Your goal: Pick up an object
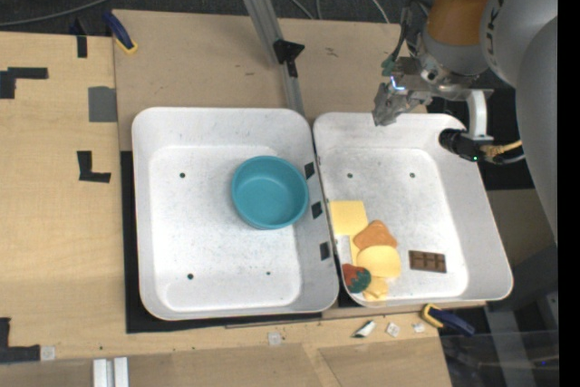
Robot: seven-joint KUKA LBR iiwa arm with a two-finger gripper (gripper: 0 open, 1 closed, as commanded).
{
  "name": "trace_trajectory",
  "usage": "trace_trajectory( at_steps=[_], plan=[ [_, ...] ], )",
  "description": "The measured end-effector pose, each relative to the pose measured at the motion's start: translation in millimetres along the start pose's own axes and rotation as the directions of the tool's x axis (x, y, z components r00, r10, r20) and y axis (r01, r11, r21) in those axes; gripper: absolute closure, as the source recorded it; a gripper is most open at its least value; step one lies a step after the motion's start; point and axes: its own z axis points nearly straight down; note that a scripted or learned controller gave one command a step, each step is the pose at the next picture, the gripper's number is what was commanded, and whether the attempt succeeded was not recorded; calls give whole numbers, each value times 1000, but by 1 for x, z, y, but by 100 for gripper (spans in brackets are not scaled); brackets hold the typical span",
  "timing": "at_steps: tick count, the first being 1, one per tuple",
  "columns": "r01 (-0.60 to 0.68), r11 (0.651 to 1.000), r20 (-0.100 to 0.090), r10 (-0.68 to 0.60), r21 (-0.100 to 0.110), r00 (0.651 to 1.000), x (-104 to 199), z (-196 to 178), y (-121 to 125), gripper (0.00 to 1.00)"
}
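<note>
A teal bowl point(268, 191) sits upright in the left bin point(172, 195). In the right bin point(417, 168), near its front left corner, lies a cluster of small things: a pale yellow square piece point(347, 216), an orange piece point(374, 237), a yellow piece point(381, 263) and a red and green piece point(354, 277). A brown chocolate bar point(427, 262) lies to their right. My gripper point(391, 111) hangs over the far edge of the right bin, well away from all of them, with nothing seen in it.
A slanted metal post point(258, 4) rises behind the bins. Cables run along the dark back. Clamps point(122, 33) sit at the board's far left corner and at the front right point(441, 317). Small white scraps point(376, 328) lie on the board in front of the right bin.
</note>
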Motion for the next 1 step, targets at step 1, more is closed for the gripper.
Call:
trace_trajectory(
  at_steps=[1],
  plan=[
    [-1,1000,0,1,1,1000,1,-47,1,100]
  ],
)
